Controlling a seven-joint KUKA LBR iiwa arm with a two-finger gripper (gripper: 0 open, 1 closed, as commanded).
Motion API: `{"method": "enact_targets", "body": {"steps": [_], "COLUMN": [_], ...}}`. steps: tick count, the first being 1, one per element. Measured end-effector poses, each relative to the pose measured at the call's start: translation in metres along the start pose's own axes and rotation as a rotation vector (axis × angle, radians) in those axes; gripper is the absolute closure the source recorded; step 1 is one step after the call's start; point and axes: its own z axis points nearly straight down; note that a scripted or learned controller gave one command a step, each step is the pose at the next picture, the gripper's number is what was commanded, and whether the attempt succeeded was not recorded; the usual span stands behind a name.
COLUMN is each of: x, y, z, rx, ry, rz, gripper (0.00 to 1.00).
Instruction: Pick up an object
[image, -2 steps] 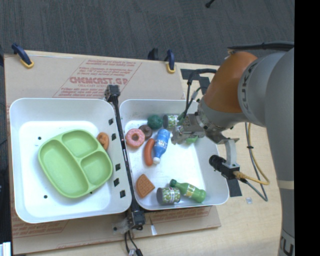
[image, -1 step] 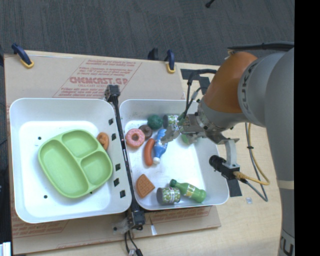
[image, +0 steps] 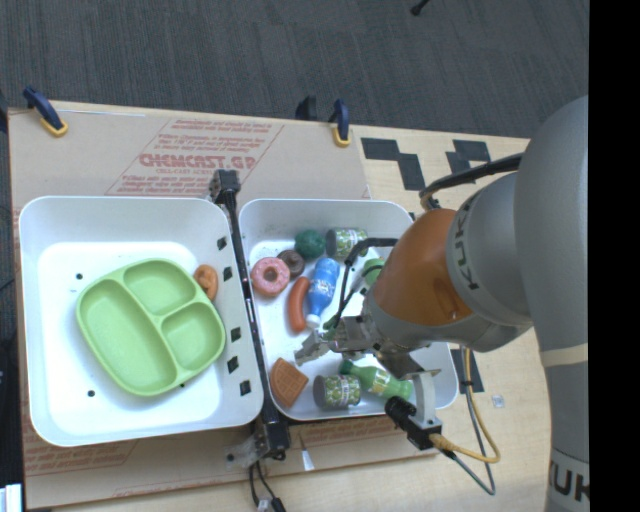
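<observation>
Arm (image: 450, 280) hides much of right bin (image: 262, 228); green bottle (image: 378, 380) partly covered

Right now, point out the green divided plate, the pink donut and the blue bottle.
green divided plate (image: 150, 325): camera view, on its central ridge.
pink donut (image: 269, 276): camera view, on its frosted ring.
blue bottle (image: 322, 284): camera view, on its body.

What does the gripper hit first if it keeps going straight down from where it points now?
Probably the bare floor of the right bin beside the waffle piece, judging by the gripper position. The blue bottle and the can lie close by. Depth is unclear from this slanted view.
</observation>
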Motion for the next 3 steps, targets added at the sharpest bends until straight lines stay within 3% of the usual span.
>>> {"method": "enact_targets", "body": {"steps": [1, 2, 3], "x": [0.000, -0.074, -0.097], "y": [0.001, 0.001, 0.000], "z": [-0.011, -0.178, -0.132], "rx": [-0.002, -0.010, -0.003], "ry": [-0.001, -0.005, -0.002], "rz": [-0.006, 0.002, 0.001], "gripper": [1.00, 1.00, 1.00]}}
